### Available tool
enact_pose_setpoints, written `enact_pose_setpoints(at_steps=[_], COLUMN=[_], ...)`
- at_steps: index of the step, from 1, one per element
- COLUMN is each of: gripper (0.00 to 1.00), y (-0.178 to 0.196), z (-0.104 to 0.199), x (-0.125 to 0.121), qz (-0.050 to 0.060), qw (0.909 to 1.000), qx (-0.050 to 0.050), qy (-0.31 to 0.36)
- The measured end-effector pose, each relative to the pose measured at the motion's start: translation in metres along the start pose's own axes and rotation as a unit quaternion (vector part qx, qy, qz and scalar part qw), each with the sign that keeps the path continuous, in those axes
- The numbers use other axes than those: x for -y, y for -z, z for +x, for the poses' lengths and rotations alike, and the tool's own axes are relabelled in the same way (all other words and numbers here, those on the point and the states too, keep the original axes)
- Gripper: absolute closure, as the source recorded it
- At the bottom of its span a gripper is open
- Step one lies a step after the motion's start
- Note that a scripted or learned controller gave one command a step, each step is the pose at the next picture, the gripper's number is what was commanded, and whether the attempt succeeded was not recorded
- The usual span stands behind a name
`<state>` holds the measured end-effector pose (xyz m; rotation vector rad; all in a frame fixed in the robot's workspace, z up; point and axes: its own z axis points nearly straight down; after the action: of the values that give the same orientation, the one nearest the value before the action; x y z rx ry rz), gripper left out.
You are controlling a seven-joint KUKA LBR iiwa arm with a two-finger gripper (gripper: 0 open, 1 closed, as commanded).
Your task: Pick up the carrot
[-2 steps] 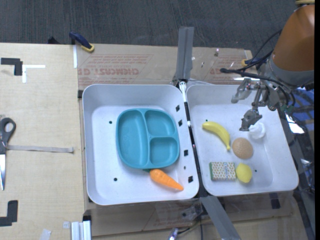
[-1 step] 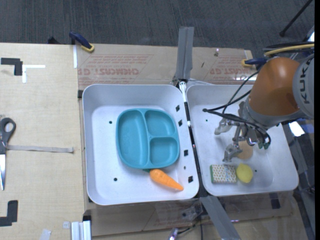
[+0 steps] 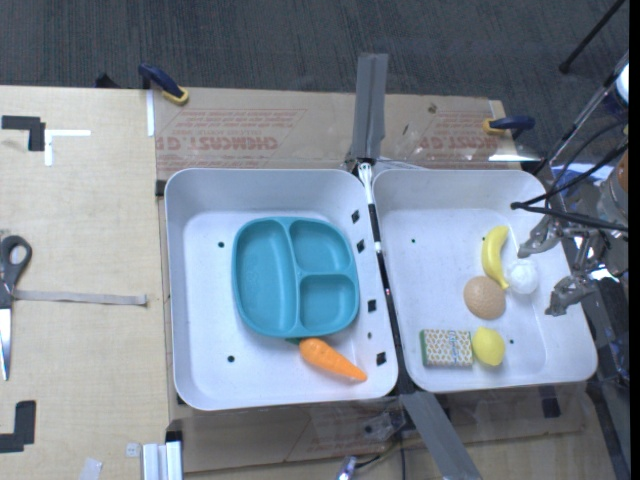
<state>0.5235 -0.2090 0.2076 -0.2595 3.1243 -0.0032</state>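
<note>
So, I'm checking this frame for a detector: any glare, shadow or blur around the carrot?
Camera view: carrot is sharp and evenly lit, with a soft shadow on the left bin floor; no glare there. The claw at the right edge looks softer.

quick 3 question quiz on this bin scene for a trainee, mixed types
1. True or false: the carrot lies in the left bin.
2. The carrot touches which edge of the teal tray: A near, B far, C left?
3. Fill in: the gripper hovers over the ___ bin.

Key:
1. True.
2. A.
3. Right, by the banana, its jaws open around nothing.
</note>
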Motion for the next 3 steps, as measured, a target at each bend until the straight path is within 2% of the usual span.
enact_pose_setpoints(at_steps=[1,2,3], gripper=[0.0,1.0,1.0], y=[-0.115,-0.104,-0.115], z=[0.025,0.021,-0.003], x=[0.009,0.008,-0.044], qz=[0.0,0.001,-0.002], qw=[0.9996,0.9997,0.9925], qx=[-0.001,0.002,-0.001], qy=[-0.028,-0.026,0.122])
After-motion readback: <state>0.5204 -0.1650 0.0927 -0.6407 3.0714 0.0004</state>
